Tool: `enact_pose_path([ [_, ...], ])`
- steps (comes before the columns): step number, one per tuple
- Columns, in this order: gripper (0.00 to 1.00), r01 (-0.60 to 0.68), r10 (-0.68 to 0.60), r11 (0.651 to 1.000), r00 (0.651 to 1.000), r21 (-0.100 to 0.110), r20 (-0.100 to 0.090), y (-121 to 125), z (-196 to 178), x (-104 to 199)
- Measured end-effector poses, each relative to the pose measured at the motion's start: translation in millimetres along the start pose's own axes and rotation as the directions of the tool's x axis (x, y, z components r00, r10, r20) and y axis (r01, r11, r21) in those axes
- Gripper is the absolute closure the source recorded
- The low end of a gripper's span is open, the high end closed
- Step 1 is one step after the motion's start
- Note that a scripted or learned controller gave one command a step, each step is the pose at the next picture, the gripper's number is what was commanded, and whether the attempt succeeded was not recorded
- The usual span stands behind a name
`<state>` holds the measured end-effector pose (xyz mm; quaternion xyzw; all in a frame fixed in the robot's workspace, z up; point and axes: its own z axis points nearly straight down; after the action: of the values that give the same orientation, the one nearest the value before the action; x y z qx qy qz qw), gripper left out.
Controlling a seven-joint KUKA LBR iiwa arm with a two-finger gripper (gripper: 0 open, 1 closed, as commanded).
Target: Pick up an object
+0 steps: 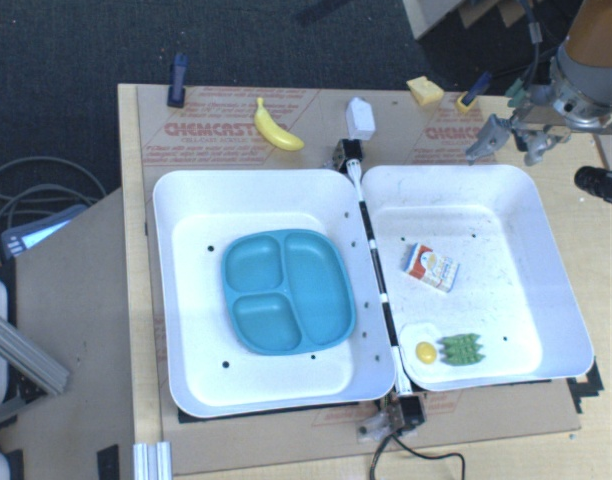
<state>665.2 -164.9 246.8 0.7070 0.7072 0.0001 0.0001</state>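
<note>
White plastic forms the 2 shallow bins, which sit side by side on a cardboard-covered bench (136, 268). The left bin (186, 218) holds 1 blue divided plate (286, 290) with 3 compartments, lying flat near the bin's middle. The right bin (526, 218) holds 3 items: a small red-and-white carton (430, 267) lying flat near its centre, a yellow round piece (426, 351) in the near left corner, and a green ridged piece (462, 349) just to the right of the yellow one. A black strip (371, 258) runs along the seam between the bins.

On the bench beyond the far rims lie a yellow banana (275, 130) and a blue clip (177, 79) behind the left bin, a small white block (360, 117) near the seam, and a pale yellow wedge (425, 91) with a blue-and-yellow piece (472, 92) just to its right behind the right bin.

The gripper (518, 140) hangs at the far right, over the bench at the far rim of the right bin, well apart from the 3 items inside. Its 2 fingers (485, 140) are spread apart with nothing between them. The arm's orange band (590, 30) shows at the upper right corner.
</note>
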Motion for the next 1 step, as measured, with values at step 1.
enact_pose_path([
  [1,0.0,0.001,-0.001,1.0,1.0,0.002,-0.001,-19.7,105.2,74.9],
])
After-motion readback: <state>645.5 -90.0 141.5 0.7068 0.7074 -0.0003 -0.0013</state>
